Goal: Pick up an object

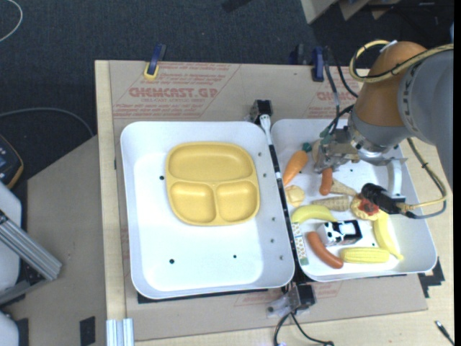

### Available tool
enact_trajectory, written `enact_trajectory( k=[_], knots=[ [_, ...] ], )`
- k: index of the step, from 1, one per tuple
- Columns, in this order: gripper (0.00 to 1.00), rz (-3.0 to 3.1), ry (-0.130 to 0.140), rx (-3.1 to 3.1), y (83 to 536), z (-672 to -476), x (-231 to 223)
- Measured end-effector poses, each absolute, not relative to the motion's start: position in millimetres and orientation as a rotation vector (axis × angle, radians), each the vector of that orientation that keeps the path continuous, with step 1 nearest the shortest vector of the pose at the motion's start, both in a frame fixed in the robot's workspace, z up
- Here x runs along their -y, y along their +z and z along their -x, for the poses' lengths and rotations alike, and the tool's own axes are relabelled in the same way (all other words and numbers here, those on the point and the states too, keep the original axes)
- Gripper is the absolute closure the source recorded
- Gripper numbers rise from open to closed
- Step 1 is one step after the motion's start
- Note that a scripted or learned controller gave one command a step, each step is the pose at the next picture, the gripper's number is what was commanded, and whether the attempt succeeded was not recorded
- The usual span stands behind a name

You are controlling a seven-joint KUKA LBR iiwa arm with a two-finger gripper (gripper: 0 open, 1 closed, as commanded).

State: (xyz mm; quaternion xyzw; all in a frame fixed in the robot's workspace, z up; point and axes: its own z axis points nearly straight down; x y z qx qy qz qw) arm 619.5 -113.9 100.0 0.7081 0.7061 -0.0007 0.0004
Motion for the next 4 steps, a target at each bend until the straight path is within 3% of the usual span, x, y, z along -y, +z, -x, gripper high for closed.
enact_trajectory(
  k=[2, 3, 4],
  knots=[
    [1.0, -2.217, 0.006, -2.218, 200, -605.0, 107],
    [1.0, -2.217, 0.005, -2.219, 227, -606.1, 107],
    [1.0, -2.218, 0.001, -2.228, 229, -600.7, 64]
  ],
)
